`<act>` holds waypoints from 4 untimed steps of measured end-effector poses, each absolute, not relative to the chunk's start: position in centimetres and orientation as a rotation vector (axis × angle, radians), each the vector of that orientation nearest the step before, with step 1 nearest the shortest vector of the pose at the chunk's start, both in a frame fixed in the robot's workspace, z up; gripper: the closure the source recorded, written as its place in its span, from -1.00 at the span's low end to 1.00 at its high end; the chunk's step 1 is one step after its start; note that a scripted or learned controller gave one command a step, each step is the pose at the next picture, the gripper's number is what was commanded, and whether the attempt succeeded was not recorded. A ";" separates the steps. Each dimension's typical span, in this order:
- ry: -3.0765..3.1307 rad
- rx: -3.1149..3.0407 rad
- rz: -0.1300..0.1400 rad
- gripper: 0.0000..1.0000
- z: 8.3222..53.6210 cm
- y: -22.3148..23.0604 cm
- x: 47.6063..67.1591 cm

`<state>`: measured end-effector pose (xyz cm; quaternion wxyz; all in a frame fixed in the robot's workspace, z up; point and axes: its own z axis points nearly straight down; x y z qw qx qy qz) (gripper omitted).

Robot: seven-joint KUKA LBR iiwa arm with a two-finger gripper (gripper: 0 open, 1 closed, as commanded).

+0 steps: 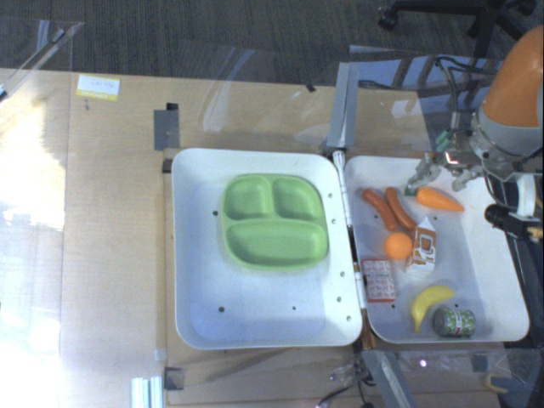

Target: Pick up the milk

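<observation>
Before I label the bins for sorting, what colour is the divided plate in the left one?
Light green: the divided plate shows plainly in the camera view, in the left bin.

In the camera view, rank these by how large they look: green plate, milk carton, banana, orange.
1. green plate
2. milk carton and banana: these look alike in extent, so I leave them unranked against each other
3. orange

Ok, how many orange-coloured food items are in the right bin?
2. The carrot lies near the bin's far edge beside the gripper; the orange sits mid-bin, touching the milk. None looks hidden.
</observation>
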<state>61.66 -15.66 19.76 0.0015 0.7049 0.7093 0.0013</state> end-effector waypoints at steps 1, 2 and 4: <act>2.270 2.161 0.007 -1.00 8.7 -17.1 60.6; 2.266 2.154 0.015 1.00 10.0 -17.0 61.0; 2.042 2.378 0.012 1.00 37.1 -1.8 60.2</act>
